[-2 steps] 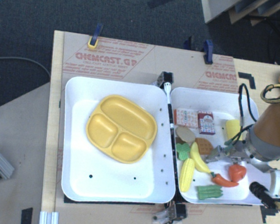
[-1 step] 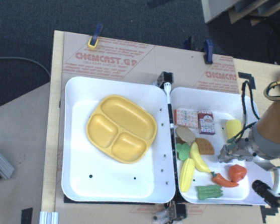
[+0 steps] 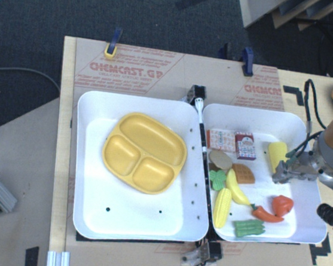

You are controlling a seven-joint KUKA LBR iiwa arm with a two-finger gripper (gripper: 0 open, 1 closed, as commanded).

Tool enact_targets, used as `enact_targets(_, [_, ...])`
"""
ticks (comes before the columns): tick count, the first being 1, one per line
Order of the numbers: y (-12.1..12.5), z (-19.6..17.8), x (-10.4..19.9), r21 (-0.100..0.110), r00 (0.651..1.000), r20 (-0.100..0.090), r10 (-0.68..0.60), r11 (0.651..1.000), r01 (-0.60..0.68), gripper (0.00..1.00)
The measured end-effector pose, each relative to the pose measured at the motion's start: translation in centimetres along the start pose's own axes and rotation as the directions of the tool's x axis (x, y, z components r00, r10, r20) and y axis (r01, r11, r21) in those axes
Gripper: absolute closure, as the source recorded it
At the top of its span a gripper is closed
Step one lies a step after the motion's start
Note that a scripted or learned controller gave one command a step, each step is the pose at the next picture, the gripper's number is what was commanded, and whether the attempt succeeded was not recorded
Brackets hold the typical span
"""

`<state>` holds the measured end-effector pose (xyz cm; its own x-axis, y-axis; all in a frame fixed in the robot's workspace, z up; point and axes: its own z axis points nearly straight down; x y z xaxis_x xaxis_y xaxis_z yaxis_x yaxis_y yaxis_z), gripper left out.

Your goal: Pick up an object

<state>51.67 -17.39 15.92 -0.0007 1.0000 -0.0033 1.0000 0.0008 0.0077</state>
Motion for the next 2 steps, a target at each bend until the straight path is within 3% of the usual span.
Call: enact_targets(2, [0.2, -6.7, 0.3, 0.003, 1.000, -0.001, -0.001, 1.000, 0.001, 1.00])
